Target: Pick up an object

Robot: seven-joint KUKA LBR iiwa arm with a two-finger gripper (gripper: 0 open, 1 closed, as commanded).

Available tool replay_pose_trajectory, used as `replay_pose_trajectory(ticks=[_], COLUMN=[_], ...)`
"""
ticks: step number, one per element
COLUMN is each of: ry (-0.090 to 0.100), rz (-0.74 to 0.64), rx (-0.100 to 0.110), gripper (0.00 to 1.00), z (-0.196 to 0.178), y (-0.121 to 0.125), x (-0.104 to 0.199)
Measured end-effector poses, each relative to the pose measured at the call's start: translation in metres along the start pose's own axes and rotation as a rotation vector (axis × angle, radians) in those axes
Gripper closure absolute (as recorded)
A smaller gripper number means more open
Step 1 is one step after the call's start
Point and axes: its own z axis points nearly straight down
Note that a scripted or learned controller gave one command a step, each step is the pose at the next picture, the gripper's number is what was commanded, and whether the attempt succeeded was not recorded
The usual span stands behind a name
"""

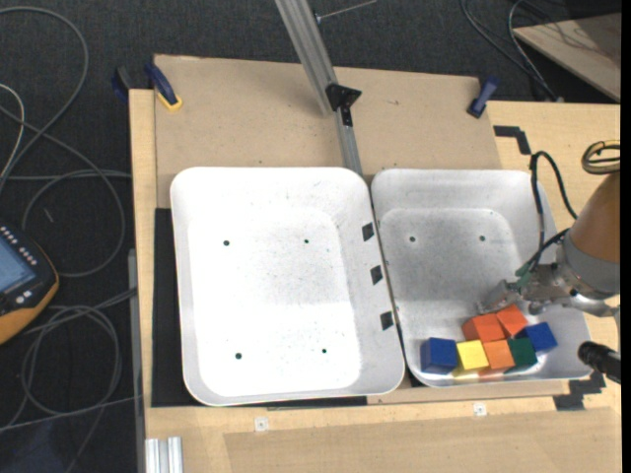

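Black cables [59,264] lying on dark floor [79,28]. Yellow handset [20,279] at left. Metal pole [311,42] slanting over bench [246,116]. 2 blue clamps [163,85] at bench corners.

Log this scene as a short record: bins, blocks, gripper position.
left bin: bare white floor in view
right bin: blocks clustered at near right corner
blocks: blue block, yellow block, orange blocks, green block, second blue block
gripper: low in right bin, just above the orange blocks
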Motion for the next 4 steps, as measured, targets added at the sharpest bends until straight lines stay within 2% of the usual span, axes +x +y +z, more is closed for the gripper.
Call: replay_pose_trajectory(ticks=[1,3,4], ry=[-0.003,-0.006,0.000], rz=[0.000,-0.001,-0.007], rx=[-0.008,-0.012,-0.006], gripper=[1.00,1.00,1.00], z=[-0.014,-0.112,-0.107], y=[0.002,0.013,0.029], x=[-0.001,0.000,0.056])
